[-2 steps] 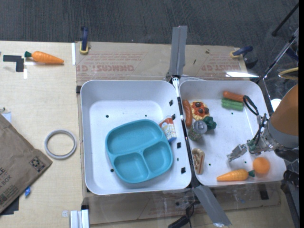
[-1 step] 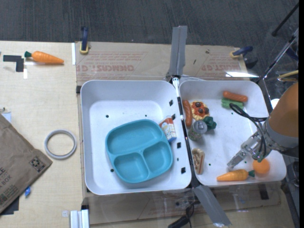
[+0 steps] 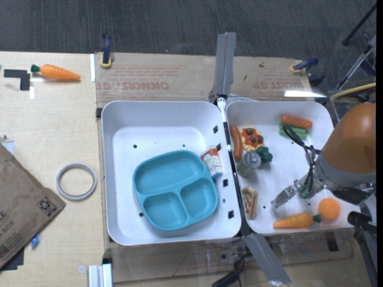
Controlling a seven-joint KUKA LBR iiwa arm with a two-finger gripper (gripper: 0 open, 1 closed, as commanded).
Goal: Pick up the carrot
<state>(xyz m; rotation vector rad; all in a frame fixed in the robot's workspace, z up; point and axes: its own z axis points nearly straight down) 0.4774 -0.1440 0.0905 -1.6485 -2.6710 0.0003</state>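
Note:
An orange carrot (image 3: 293, 221) with a green top lies near the front wall of the right bin (image 3: 272, 113), beside a round orange fruit (image 3: 328, 209). My gripper (image 3: 282, 197) hangs just above and slightly left of this carrot, pointing down-left, and I see nothing in it. A second carrot (image 3: 58, 73) lies on the bench at the far left back, outside both bins. A third carrot-like piece (image 3: 296, 122) with green leaves rests at the back of the right bin.
The right bin also holds a hot dog (image 3: 236, 142), a pizza slice (image 3: 252, 137), a tin (image 3: 248, 162), broccoli (image 3: 264, 156) and toast (image 3: 249, 201). In the left bin (image 3: 119, 178) lie a blue divided plate (image 3: 175, 190) and a small can (image 3: 212, 162). A tape ring (image 3: 76, 181) sits on the bench.

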